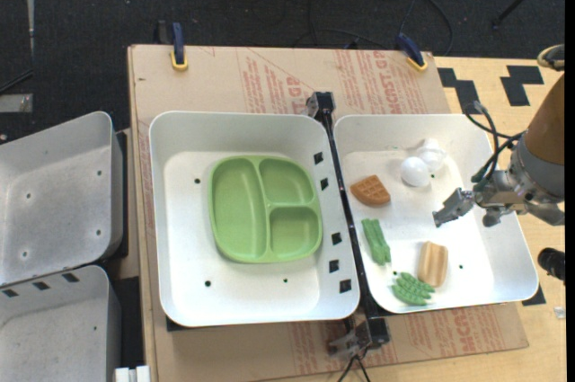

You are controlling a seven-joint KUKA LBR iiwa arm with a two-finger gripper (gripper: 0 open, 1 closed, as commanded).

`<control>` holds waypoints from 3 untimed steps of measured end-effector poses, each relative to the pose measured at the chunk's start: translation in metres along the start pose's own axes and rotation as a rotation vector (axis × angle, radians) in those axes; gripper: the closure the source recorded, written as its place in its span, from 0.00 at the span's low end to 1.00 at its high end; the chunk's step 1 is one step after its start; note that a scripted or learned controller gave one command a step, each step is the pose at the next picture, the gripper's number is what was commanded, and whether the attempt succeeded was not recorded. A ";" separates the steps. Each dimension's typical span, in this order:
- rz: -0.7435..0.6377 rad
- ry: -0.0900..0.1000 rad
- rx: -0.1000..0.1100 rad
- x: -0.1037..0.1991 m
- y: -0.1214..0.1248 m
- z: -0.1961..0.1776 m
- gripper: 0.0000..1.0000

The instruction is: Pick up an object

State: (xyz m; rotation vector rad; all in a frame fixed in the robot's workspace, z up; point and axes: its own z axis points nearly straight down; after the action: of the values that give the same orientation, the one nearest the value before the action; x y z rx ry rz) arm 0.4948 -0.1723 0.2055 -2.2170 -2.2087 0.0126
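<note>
Reading faintly on the cardboard (269, 84), red print says perhaps "MCMASTER"; the gripper (454, 209), fingers unclear, hovers right of the waffle piece (370, 191).

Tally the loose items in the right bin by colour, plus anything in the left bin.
White: 2, the ball and the crumpled piece
Brown/tan: 2, the waffle piece and the bread stick
Green: 3, the bean pod, the pea cluster, and the divided plate in the left bin
Total: 7

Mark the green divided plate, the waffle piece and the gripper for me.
green divided plate (235, 191): camera view, large left compartment.
waffle piece (370, 191): camera view, middle of its top.
gripper (446, 213): camera view, at its fingertips.
</note>
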 end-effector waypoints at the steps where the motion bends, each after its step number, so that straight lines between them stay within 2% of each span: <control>1: -0.004 -0.003 -0.013 0.001 0.003 -0.007 0.00; 3: -0.003 -0.002 -0.012 0.009 0.006 0.106 0.00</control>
State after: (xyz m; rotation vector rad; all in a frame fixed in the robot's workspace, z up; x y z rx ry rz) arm 0.4992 -0.1626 0.0996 -2.2209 -2.2186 0.0018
